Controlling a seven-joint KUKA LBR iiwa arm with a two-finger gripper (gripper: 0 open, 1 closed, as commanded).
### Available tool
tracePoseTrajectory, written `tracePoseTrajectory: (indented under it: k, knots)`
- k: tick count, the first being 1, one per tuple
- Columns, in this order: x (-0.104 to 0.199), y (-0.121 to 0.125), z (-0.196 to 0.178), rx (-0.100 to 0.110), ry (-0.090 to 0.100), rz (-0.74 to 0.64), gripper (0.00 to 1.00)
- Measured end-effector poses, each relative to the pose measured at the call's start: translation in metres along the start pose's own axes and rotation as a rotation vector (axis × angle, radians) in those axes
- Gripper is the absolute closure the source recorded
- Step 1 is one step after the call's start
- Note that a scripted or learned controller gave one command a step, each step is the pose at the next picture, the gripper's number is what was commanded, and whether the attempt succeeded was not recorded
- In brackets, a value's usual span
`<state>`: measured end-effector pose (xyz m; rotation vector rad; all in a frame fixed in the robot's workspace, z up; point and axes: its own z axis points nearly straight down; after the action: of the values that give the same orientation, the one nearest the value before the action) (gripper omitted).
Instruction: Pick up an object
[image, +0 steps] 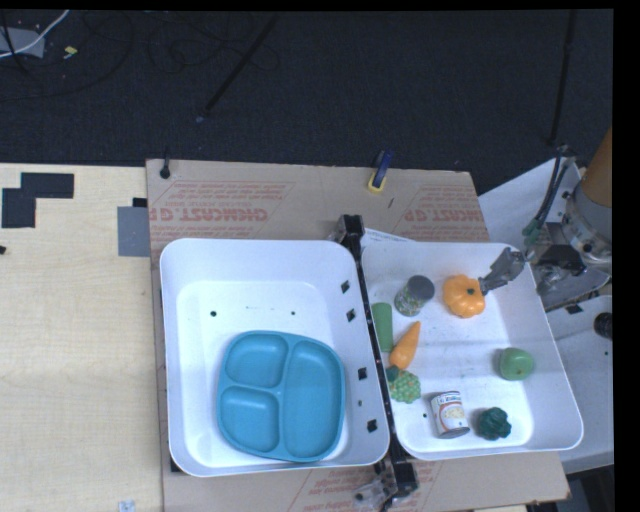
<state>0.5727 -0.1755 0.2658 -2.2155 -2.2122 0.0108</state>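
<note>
The fingers (500, 270) reach in at a slant over the far right corner of the right-hand white plastic bin (568, 405). The grey prong that shows ends just beside the round orange pumpkin-like toy (464, 297). I cannot tell how wide the fingers stand, because they read as one blurred grey shape with no clear gap. Nothing can be seen between them.

The orange toy lies just in front of the tips, so it is probably the object being tried for. It sits apart from its neighbours, which would leave room to close on it.

- **Beyond the toy:** a grey-green round tin (414, 295).
- **Farther off:** an orange plastic carrot (405, 346), a green cylinder (382, 326) against the bin's dividing wall, and a knobbly green toy (404, 385).
- **Below the fingers:** a green apple-like ball (515, 364).
- **Well apart, toward the near rim:** a small labelled can (450, 413) and a dark green lump (493, 424).

The left-hand white bin (172, 330) holds a blue divided plastic tray (282, 396), far from the fingers. Both bins rest on cardboard over the pale wooden worktop (70, 330).

The arm's upper part is cut off at the right. Cables and brackets crowd the wrist, which hides how the fingers join it. The can's label is too small to read.
</note>
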Motion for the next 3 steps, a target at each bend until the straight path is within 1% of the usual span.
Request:
tracePoseTrajectory:
  k: [1, 2, 3]
  knots:
    - [0.000, 0.002, -0.006, -0.012, -0.002, -0.002, 0.00]
    - [0.005, 0.010, 0.055, -0.005, -0.001, -0.003, 0.00]
    - [0.000, 0.015, 0.103, -0.006, -0.001, -0.002, 0.00]
